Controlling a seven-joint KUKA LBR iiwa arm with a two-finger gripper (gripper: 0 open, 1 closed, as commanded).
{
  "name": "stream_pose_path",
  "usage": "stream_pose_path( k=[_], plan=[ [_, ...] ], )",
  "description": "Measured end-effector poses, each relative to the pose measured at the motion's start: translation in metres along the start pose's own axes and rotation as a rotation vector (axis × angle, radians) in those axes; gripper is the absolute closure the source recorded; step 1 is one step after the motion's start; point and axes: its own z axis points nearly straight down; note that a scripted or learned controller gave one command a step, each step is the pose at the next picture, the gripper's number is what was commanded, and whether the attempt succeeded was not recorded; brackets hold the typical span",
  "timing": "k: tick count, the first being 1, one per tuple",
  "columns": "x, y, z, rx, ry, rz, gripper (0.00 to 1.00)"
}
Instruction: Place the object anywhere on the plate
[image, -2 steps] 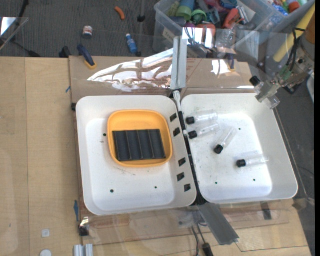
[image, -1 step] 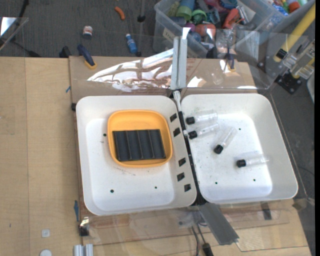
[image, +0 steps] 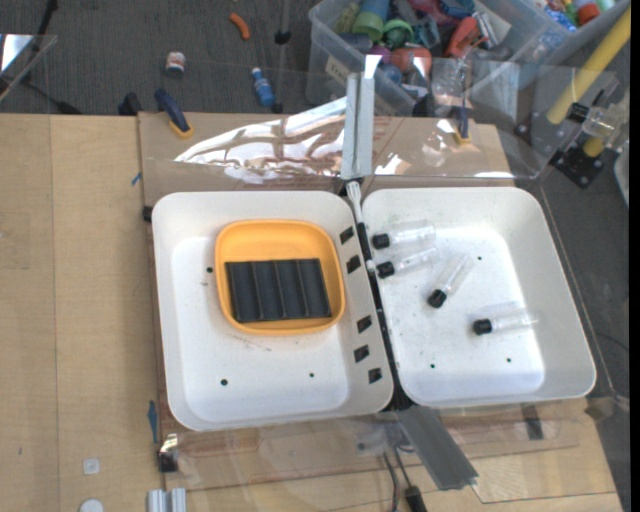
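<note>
Two shallow white bins stand side by side on the wooden desk (image: 60, 300). In the left bin (image: 180, 330) lies an orange plate (image: 275, 232) with rounded corners, a little above the middle of the bin. On the plate rests a black block (image: 278, 290) with four long ridges. It lies flat, it fills most of the inside of the plate, and it is fully within the plate's rim.

The right bin (image: 560, 330) holds four clear tubes with black caps. The first tube (image: 405, 238) and the second tube (image: 408, 263) lie near the left wall of this bin, one just below the other, with their caps toward the left bin. The third tube (image: 448, 282) lies tilted near the middle, its cap at the lower end. The fourth tube (image: 503, 323) lies well apart from them, toward the lower right, with its cap on the left. All four are on the bin floor, none on the plate.

Small black clips (image: 362, 325) sit in a row along the edge where the two bins meet. Behind the bins there is crumpled clear foil (image: 290, 150) and a clear box (image: 420, 40) full of colourful things.

The state of the pincer I cannot tell.
</note>
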Motion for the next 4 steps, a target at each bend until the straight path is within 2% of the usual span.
stream_pose_path(
  k=[2, 3, 4],
  plan=[
    [-0.004, 0.0002, 0.0004, -0.001, 0.0, -0.019, 1.0],
    [-0.0007, -0.0011, 0.0003, 0.0, 0.005, 0.046, 1.0],
    [-0.0039, 0.0005, 0.0006, 0.0, 0.002, 0.078, 1.0]
  ],
)
